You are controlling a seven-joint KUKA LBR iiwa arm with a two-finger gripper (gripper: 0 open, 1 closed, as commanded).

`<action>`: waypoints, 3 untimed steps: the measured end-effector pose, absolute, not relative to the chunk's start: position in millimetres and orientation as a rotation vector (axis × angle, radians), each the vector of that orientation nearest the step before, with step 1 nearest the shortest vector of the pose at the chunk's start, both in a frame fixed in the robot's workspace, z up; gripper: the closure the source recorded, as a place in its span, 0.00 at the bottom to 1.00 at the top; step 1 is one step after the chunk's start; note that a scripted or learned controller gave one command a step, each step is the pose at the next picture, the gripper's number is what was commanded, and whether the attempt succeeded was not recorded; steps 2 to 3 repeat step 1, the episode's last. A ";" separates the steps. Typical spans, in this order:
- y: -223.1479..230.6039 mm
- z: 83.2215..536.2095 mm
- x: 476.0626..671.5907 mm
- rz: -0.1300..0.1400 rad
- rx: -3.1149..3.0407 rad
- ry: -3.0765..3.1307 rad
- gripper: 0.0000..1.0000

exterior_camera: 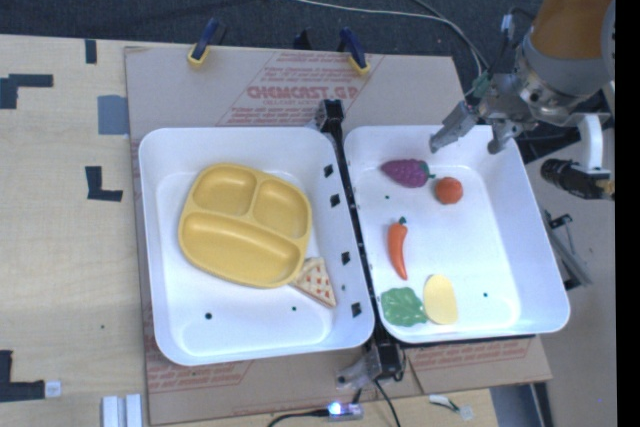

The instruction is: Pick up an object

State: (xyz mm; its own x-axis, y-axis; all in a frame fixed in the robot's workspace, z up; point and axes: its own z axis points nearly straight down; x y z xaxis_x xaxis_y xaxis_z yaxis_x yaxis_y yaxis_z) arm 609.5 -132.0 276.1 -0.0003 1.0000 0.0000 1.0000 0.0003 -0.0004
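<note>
My gripper [467,137] hangs over the far edge of the right bin [520,215], its two fingers spread apart with nothing between them. Just below it and to the left lie a purple eggplant [406,172] and a small red tomato [448,190]. An orange carrot [398,248] rests mid-bin. Near the front edge sit a green leafy piece [402,306] and a pale yellow oval piece [440,299].
The left bin [165,315] holds a yellow divided plate [245,223] and a waffle-patterned wedge [316,283] by its front right. Black clips [340,205] run along the seam between the bins. Blue-and-yellow clamps [352,50] hold the cardboard behind.
</note>
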 end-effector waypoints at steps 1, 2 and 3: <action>-142.3 268.6 609.1 0.001 -2.290 -2.150 0.00; -142.3 268.6 609.1 0.001 -2.290 -2.150 0.00; -142.3 268.6 609.1 0.001 -2.290 -2.150 0.00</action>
